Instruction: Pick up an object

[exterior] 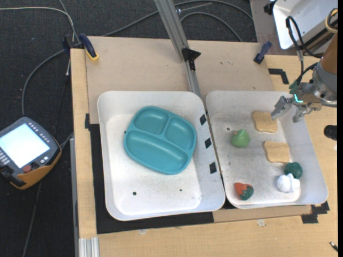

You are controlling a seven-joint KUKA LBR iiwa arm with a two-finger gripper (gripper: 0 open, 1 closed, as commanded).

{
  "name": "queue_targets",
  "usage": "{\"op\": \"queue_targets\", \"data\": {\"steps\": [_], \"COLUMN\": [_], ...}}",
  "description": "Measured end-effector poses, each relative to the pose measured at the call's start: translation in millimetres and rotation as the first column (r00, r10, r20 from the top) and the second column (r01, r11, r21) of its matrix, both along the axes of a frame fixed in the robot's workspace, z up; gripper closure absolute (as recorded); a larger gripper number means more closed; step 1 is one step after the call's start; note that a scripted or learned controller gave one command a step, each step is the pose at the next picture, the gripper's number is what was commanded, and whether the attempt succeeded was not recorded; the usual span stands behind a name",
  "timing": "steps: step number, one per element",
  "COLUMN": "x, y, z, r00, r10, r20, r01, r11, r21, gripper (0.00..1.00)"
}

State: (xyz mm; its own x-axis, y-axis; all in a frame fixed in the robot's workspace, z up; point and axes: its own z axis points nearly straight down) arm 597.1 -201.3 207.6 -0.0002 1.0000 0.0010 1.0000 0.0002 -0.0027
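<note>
My gripper (288,111) hangs over the far right part of the right bin (225,103), fingers spread open and nothing between them. Just left of it and below lies a tan bread slice (264,121). A second tan slice (276,151) lies nearer the front. A green round piece (240,138) sits mid-bin. Near the front edge lie a red and green strawberry-like toy (243,190), a white lumpy object (287,183) and a dark green piece (293,169).
The left bin (115,197) holds a teal divided plate (160,139). A metal pole (171,20) slants down to the gap between the bins. Blue clamps (89,47) grip the bench's back corners. A handheld pendant (24,151) lies on the floor at left.
</note>
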Motion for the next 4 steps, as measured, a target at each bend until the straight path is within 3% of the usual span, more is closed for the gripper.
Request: {"op": "queue_targets", "data": {"steps": [1, 3, 4], "x": [0.7, 12.1, 12.7], "y": [0.0, -8.3, -8.0], "z": [1.2, -115.8, -121.9], "r00": [1.000, 1.000, 1.000], "r10": [0.001, 0.001, 0.001], "r20": [0.003, -0.004, 0.001], "r01": [-0.001, -0.001, -0.001], "r11": [1.000, 1.000, 1.000], "r21": [-0.001, 0.001, -0.001], "gripper": [0.00, 0.00, 0.00]}}
